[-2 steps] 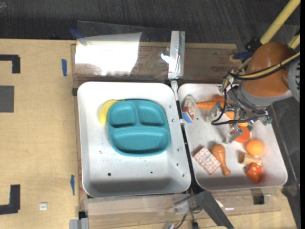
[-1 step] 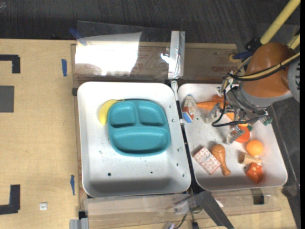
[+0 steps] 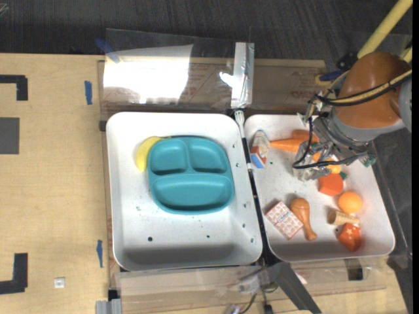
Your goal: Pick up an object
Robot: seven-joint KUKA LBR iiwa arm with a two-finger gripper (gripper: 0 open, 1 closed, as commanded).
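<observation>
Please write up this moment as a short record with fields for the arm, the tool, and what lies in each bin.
arm: grey with orange band, reaching in from the right over the right bin's far side
tool: low over the right bin, among dark cables; finger state not visible
left white bin: teal three-compartment plastic plate, a yellow item peeking out at its left edge
right white bin: orange toy carrot, tan toy drumstick, pink-checked packet, orange ball, small red toy
</observation>
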